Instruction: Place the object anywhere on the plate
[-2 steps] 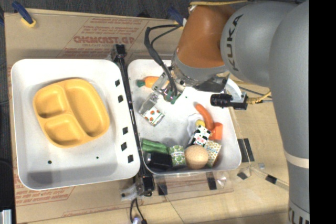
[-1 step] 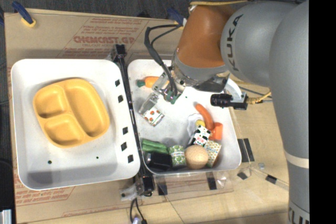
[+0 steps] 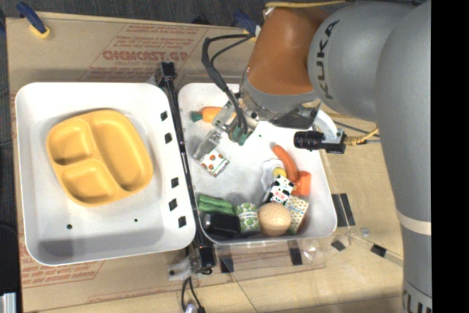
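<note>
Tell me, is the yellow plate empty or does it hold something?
Empty: the plate shows bare yellow in all compartments, alone in the left bin.

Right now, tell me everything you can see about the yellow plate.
The yellow plate is a rounded-square tray, plastic-looking, with three moulded compartments: one large along its right side and two smaller on its left. It lies flat, turned slightly askew, on the floor of the left white bin. Nothing rests in it.

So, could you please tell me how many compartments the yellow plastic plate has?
3: the yellow plastic plate in the left white bin shows two compartments along its upper part and one across its lower part.
</note>
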Action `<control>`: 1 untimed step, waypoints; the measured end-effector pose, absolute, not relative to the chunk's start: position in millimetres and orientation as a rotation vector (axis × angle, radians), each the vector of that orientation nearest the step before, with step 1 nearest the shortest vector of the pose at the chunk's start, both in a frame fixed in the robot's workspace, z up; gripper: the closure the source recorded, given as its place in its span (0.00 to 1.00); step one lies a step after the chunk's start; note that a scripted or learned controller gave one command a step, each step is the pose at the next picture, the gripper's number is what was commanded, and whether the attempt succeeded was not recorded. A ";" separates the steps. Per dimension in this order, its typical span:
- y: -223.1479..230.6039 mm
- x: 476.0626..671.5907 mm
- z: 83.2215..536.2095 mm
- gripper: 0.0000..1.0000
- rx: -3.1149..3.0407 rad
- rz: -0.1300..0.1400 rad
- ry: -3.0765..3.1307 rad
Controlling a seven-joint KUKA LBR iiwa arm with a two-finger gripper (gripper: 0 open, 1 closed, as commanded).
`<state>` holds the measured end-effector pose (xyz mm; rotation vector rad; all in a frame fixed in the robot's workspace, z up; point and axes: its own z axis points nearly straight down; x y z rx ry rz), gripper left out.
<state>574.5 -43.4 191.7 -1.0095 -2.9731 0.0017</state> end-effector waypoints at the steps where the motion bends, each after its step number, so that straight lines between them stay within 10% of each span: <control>1: 116.2 608.1 171.2 0.00 -1.137 -0.003 -2.925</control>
